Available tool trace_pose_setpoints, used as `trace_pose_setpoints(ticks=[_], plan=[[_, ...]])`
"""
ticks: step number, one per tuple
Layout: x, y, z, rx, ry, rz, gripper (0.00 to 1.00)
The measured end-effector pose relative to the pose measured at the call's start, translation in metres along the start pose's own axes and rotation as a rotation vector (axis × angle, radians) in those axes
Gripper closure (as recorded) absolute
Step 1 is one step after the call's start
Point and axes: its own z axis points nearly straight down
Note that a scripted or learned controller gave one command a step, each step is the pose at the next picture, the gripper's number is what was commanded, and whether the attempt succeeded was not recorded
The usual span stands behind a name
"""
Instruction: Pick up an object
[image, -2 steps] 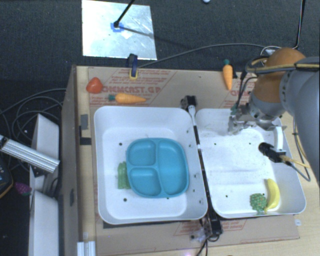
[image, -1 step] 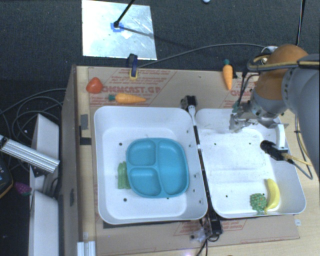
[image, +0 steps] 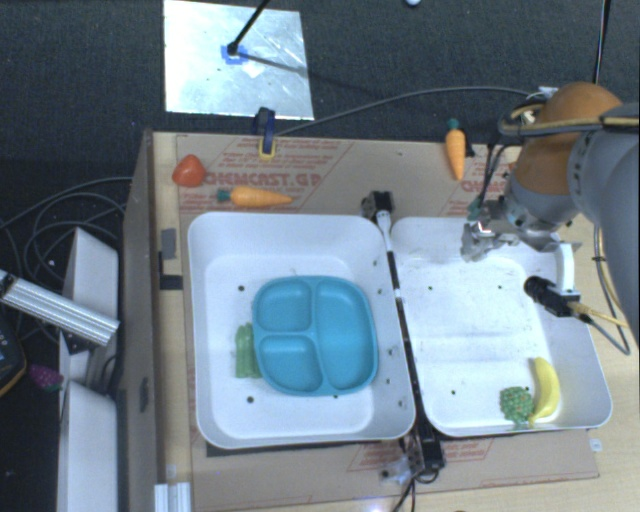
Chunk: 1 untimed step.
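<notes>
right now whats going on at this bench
A grey robot arm reaches in from the right, its gripper hovering at the far edge of the right bin. A banana and a green broccoli piece lie in that bin's near right corner. The left bin holds a blue divided plate.

The bench (image: 320, 165), topped with printed cardboard, is carrying two white bins: the left bin (image: 215, 300) and the right bin (image: 480, 300), sitting side by side and touching. Along the back edge, a tomato (image: 188, 171) and a carrot (image: 254, 197) are lying near the left corner, another carrot (image: 456, 152) toward the right.
</notes>
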Motion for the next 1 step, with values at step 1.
trace_pose_setpoints(ticks=[1], plan=[[0.0350, -0.0378, 0.0425, 0.013, 0.003, 0.006, 1.00]])
